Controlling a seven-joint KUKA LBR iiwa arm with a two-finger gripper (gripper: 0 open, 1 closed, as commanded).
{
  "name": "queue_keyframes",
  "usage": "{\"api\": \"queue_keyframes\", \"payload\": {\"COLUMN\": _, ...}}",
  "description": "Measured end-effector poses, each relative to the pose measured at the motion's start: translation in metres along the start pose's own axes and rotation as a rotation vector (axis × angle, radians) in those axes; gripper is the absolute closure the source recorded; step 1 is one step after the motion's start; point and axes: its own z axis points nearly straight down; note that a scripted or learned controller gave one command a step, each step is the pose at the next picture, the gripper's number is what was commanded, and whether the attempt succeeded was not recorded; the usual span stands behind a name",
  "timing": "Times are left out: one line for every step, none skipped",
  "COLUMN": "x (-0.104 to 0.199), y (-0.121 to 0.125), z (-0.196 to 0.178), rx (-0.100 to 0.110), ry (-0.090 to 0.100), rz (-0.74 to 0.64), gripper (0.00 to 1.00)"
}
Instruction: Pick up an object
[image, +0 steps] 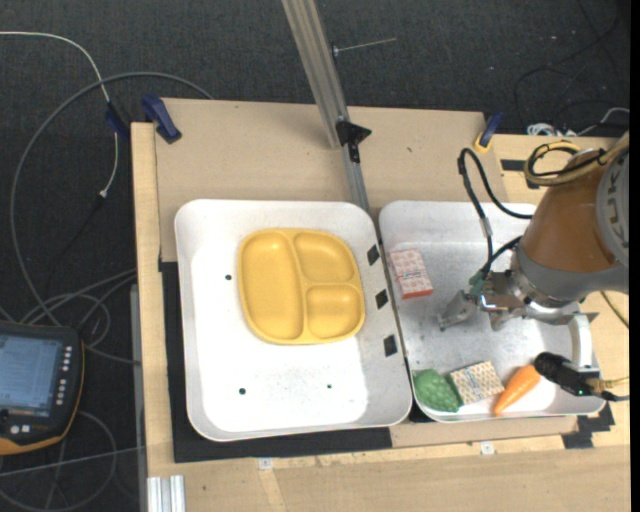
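A wooden bench (250, 140) holds two white bins. The left bin (205, 330) contains a yellow divided plate (298, 285). The right bin (440, 225) holds a pink packet (411, 274), green object (437, 389), patterned packet (474, 382) and toy carrot (515, 388). The gripper (455, 313) hovers mid-bin, fingers spread, pinching nothing.

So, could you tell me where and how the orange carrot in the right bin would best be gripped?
Probably across its thick middle, coming straight down from above. The carrot lies flat and slanted near the right bin's front edge, tapering toward its lower-left tip. Close the pincer across its narrow width; the patterned packet sits close on its left.
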Motion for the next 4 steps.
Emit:
{"api": "queue_keyframes", "payload": {"x": 0.0, "y": 0.002, "z": -0.015, "rx": -0.01, "ry": -0.002, "rz": -0.001, "gripper": 1.0}}
{"api": "queue_keyframes", "payload": {"x": 0.0, "y": 0.005, "z": -0.079, "rx": -0.017, "ry": -0.005, "rz": -0.002, "gripper": 1.0}}
{"api": "queue_keyframes", "payload": {"x": 0.0, "y": 0.006, "z": -0.132, "rx": -0.014, "ry": -0.004, "rz": -0.002, "gripper": 1.0}}
{"api": "queue_keyframes", "payload": {"x": 0.057, "y": 0.004, "z": -0.121, "rx": -0.006, "ry": 0.0, "rz": -0.007, "gripper": 1.0}}
